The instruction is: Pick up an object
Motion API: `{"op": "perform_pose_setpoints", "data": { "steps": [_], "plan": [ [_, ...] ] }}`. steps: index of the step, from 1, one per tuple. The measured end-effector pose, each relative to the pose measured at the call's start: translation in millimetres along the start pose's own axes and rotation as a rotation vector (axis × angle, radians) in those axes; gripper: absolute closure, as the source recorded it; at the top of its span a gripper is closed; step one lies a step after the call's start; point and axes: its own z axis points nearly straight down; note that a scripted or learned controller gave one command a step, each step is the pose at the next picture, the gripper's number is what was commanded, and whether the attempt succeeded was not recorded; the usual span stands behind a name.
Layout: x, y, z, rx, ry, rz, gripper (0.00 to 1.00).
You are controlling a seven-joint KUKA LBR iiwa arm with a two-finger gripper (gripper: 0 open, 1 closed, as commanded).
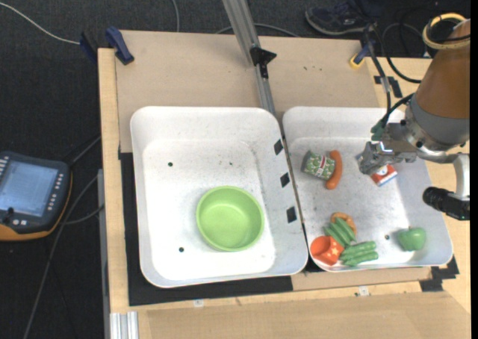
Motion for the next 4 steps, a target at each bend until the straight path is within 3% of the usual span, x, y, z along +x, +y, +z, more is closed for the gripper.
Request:
{"op": "perform_pose_setpoints", "data": {
  "steps": [1, 2, 4],
  "plan": [
    [9.8, 0.3, -49.2, 0.001, 0.000, -0.001, 1.00],
    [9.8, 0.9, -71.8, 0.003, 0.000, 0.000, 1.00],
    [106.9, 42.6, -71.5, 0.006, 0.001, -0.004, 1.00]
  ]
}}
